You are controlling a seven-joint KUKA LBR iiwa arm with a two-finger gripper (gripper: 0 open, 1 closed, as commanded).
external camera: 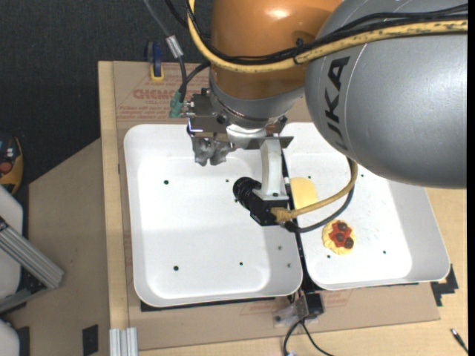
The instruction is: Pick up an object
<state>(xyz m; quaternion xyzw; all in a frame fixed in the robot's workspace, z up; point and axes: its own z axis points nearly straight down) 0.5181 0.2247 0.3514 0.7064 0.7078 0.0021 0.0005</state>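
My gripper (211, 154) hangs under the orange wrist over the far part of the left white bin (156, 273). I see nothing in it. A pale yellow object (303, 191) lies in the right bin (401, 265) close to the divider, partly hidden by the white bracket and cable on the wrist. A yellow object with red pieces on top (340, 237) lies nearer the front of the right bin. Both objects are to the right of the gripper and apart from it.
The big grey arm link (393, 73) covers the far right of the scene. A black fitting with a yellow cable (256, 199) hangs from the wrist over the divider between the bins. Cardboard (111, 199) lies under both bins.
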